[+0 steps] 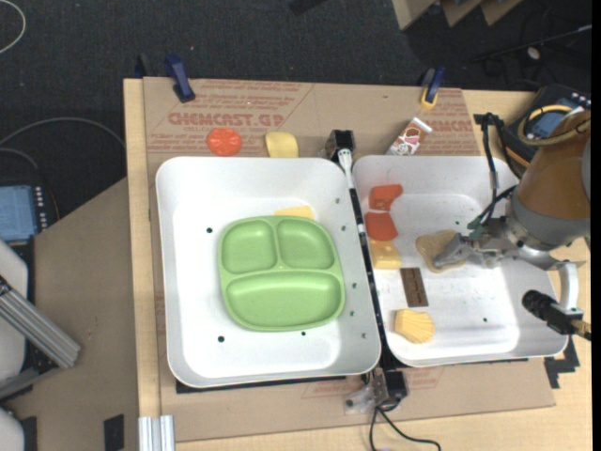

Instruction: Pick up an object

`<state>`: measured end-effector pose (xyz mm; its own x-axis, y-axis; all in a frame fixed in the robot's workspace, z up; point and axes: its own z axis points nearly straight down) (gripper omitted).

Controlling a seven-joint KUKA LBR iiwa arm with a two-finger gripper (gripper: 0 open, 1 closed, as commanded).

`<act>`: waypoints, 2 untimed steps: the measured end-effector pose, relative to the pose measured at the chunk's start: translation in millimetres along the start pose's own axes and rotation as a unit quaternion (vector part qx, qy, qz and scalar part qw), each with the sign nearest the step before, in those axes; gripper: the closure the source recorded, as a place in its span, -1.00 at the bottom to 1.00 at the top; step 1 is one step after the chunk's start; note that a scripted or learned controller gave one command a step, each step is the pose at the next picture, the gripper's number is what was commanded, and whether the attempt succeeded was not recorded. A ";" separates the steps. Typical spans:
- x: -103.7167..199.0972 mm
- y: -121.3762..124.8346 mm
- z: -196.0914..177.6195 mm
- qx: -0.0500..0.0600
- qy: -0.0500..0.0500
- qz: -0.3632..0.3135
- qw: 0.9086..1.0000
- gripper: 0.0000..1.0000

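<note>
From the overhead camera view, two white bins sit side by side on the tabletop [141,252]: the left bin [188,205] in the middle of the frame carries a green divided plate [280,273] with a pale yellow piece [295,212] peeping out from behind its upper edge, while the right bin [488,341] holds the loose things worth picking. Those lie along that bin's left side, probably because they slid or were dropped there: two orange-red pieces [381,212] stacked toward the top, a small yellow block [384,256] below them, a dark brown bar [413,287] and a yellow wavy-edged piece [414,326] nearest the lower edge. A tan, flattish object [436,246] lies further toward the bin's middle, and the end effector [462,249] is down right beside it, reaching in from the right edge of the frame, so this seems to be the chosen target. Whether the fingers are apart or closed I cannot tell (the tip is small and blurred against the tan shape), nor whether it touches the object. Outside the bins, at the upper part of the frame, rest an orange round thing [223,141], a yellow lump [281,144] and a small wrapped packet [409,138], out of the working area.
</note>
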<state>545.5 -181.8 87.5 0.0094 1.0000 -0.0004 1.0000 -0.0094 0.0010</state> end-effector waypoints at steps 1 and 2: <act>57.5 63.1 0.5 -0.004 -0.001 -0.008 1.000 -1.00; 36.8 -42.5 0.1 0.000 0.000 -0.001 1.000 -1.00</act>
<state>503.4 -144.5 87.4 0.0067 1.0000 0.0003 1.0000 -0.0067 0.0014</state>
